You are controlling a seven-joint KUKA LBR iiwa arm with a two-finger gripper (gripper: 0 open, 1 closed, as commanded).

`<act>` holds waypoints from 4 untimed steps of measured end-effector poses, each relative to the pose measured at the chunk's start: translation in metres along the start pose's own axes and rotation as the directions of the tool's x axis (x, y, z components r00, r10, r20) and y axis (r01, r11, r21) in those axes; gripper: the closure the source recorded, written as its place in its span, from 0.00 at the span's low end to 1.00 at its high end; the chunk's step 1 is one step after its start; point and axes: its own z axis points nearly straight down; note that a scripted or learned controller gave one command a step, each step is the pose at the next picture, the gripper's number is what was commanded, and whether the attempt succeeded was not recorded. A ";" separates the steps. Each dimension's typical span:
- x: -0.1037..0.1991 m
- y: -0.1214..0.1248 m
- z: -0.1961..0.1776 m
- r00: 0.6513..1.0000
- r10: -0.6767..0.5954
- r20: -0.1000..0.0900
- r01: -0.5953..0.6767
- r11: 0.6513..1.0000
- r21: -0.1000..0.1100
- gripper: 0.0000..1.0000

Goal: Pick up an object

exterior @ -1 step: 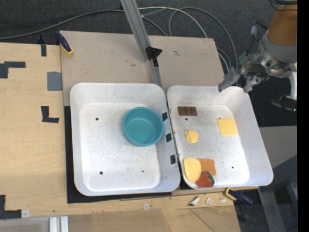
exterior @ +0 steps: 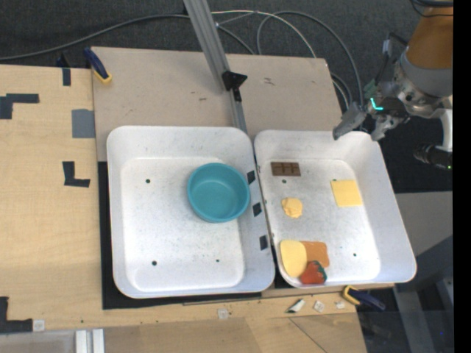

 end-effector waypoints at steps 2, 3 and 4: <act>0.000 0.004 0.109 1.000 0.000 -0.002 0.000 1.000 0.006 0.00; -0.007 0.008 0.159 1.000 0.001 -0.001 -0.001 1.000 0.005 0.00; -0.006 0.009 0.145 1.000 -0.001 0.000 0.001 1.000 0.000 1.00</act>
